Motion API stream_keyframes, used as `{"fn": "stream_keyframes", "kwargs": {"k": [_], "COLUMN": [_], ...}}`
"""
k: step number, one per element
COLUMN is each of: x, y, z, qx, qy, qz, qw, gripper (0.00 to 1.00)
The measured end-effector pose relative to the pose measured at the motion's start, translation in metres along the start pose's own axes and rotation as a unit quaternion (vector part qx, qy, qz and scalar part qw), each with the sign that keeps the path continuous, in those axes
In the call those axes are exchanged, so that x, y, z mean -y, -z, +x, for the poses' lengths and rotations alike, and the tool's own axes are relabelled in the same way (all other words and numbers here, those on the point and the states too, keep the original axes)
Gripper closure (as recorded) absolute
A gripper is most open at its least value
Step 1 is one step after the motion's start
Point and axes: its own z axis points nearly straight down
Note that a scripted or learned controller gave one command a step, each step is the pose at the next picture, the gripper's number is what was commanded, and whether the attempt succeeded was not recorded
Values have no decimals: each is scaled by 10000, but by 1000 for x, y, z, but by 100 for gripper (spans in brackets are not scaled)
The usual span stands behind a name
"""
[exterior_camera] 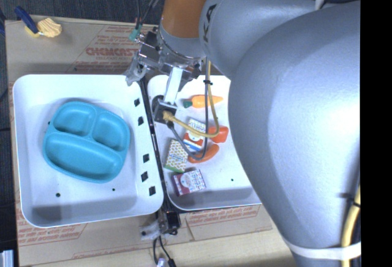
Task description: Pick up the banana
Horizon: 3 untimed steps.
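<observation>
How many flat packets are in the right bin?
2: a checkered packet mid-bin, and a dark red packet nearer the front wall. The arm covers part of the right bin, so others may be hidden.

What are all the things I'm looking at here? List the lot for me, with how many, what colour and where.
bins: two, white, side by side on the bench
divided plate: one, blue, in the left bin
carrot-like toy: one, orange, far part of the right bin
carton: one, white with red print, middle of the right bin
rounded piece: one, orange-red, just nearer than the carton
checkered packet: one, pale, right bin beside the divider
small box: one, dark red, near end of the right bin
brush-like thing: one, yellow with blue handle, beyond the left bin
cardboard: brown, red print, under the bins
arm: one, grey with orange band
gripper: one, over the right bin's far end
</observation>
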Motion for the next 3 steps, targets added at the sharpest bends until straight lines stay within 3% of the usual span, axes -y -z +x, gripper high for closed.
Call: {"fn": "stream_keyframes", "kwargs": {"k": [1, 2, 3], "x": [-47, 64, 132], "y": [25, 106, 163], "z": [-83, -51, -22], "qx": [3, -6, -3], "qy": [34, 48, 32], "qz": [-9, -13, -17], "qw": [10000, 10000, 10000], "gripper": [0, 0, 0]}}
